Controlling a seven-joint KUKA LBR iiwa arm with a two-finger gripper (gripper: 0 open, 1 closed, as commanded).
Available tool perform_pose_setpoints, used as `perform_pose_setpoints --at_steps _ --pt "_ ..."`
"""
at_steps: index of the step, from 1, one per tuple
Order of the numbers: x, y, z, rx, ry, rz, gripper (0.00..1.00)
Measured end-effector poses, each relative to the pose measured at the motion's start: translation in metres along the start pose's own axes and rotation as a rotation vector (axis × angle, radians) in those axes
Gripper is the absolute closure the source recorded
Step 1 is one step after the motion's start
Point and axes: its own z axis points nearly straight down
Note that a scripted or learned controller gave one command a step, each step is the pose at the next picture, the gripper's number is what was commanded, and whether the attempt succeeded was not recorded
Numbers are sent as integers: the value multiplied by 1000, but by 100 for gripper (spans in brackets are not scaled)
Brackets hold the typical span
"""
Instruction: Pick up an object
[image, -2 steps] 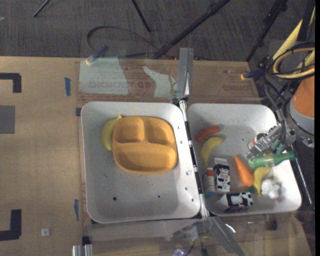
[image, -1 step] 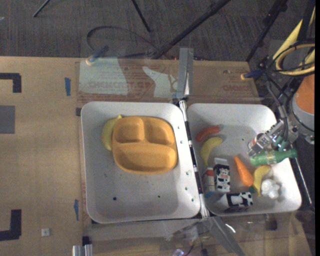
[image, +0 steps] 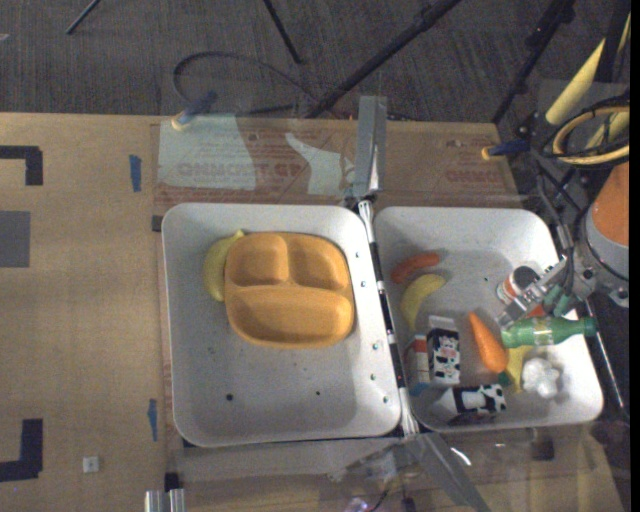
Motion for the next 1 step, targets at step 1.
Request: perform_pose_setpoints --at_steps 1 --pt "-5 -3 58 0 0 -252 100"
